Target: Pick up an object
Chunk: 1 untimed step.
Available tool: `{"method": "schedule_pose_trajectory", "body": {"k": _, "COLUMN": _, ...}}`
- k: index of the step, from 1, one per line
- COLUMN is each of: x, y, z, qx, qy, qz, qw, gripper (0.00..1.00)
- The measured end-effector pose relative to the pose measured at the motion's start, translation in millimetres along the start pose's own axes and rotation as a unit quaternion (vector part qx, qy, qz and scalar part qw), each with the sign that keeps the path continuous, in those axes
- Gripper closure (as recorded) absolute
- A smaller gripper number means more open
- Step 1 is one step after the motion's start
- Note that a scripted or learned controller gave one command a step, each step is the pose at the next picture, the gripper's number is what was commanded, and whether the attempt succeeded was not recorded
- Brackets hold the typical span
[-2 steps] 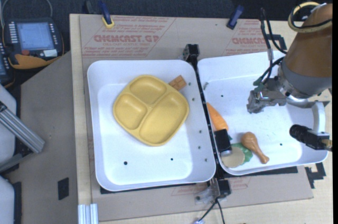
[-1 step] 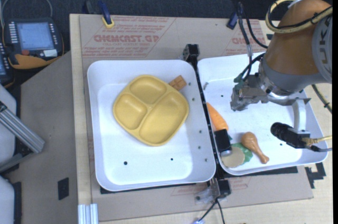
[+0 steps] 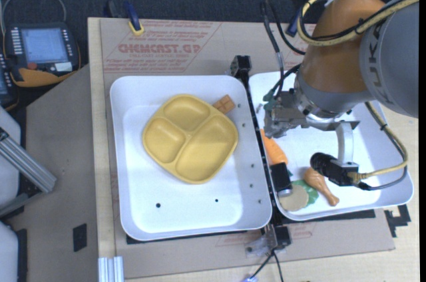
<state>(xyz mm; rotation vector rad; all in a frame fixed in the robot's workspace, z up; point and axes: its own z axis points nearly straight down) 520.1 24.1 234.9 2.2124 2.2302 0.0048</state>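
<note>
- The arm [image 3: 353, 48] reaches from the right and hangs low over the right bin [image 3: 393, 191], near its left wall.
- The tool [image 3: 283, 120] is just above the orange carrot-like piece [image 3: 274, 150], which lies along the left edge of that bin. Whether they touch, I cannot tell.
- The state of the tool I cannot tell; the wrist hides its end, and nothing is seen grasped.
- My judgement: the step in hand is the approach to a grasp, and the lift is not yet done.
- The next move calls for a straight descent on the orange piece. It lies close to the bin wall, so there is little room on that side and the tool may strike the wall or slip off.
- Things in the right bin, counted: one orange piece, one drumstick toy [image 3: 321, 185], one pale green round piece [image 3: 297, 198], and one small black block [image 3: 280, 175] at the left wall. A black part with a yellow cable [image 3: 331, 169] also lies there; it seems to belong to the arm.
- Things in the left bin [image 3: 133, 161]: one yellow divided plate [image 3: 190, 138] with three compartments, in the middle, and one small brown block [image 3: 223, 104] touching or just beside its upper right rim.
- There are two bins, side by side on the worktop [image 3: 100, 114].
</note>
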Motion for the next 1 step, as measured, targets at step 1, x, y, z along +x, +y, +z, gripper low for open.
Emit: {"method": "schedule_pose_trajectory", "body": {"k": 1, "x": 53.9, "y": 0.8, "z": 16.8, "qx": 0.003, "qy": 0.0, "qz": 0.001, "qw": 1.0, "gripper": 1.0}}
